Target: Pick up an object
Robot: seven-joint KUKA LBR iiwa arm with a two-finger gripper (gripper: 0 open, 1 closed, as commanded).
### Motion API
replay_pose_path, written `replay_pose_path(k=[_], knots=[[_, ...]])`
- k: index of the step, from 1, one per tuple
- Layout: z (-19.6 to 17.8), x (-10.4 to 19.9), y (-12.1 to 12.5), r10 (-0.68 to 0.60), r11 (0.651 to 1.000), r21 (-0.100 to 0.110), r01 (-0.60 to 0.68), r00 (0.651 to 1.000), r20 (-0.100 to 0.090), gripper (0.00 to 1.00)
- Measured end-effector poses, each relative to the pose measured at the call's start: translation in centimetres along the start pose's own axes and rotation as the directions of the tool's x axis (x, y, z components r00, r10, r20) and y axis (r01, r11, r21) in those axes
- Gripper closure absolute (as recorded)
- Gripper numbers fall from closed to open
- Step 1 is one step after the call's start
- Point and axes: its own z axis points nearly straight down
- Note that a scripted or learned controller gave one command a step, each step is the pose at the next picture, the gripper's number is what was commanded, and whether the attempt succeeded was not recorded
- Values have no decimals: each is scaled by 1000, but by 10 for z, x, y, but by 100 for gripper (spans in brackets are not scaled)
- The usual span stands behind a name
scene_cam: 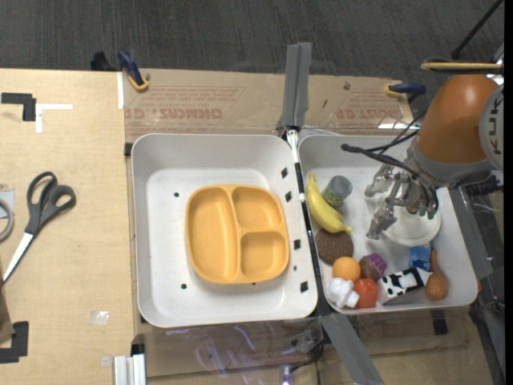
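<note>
Hand (383, 207), fingers apart and gripping nothing, hangs over the right bin (458, 239) beside a white cup (413, 227). Left of it lie a banana (318, 205) and grey can (338, 188); nearer, a brown ball (333, 245), orange (345, 268) and small toys. The left bin (152, 239) holds a yellow tray (237, 233). Scissors (38, 211) lie on the bench (64, 295).

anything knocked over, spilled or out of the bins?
Nothing stands out. The yellow divided plate lies flat in the left bin; the banana, orange and other small things sit inside the right bin, below the gripper.
</note>
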Motion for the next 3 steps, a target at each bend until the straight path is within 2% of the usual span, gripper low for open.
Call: replay_pose_path(k=[1, 2, 3], knots=[[1, 52, 38, 78, 997, -1, -78, 997, -3, 0], [1, 21, -31, 77, 997, 0, -77, 997, 0, 0], [-10, 71, -3, 60, 998, -8, -60, 997, 42, 0]])
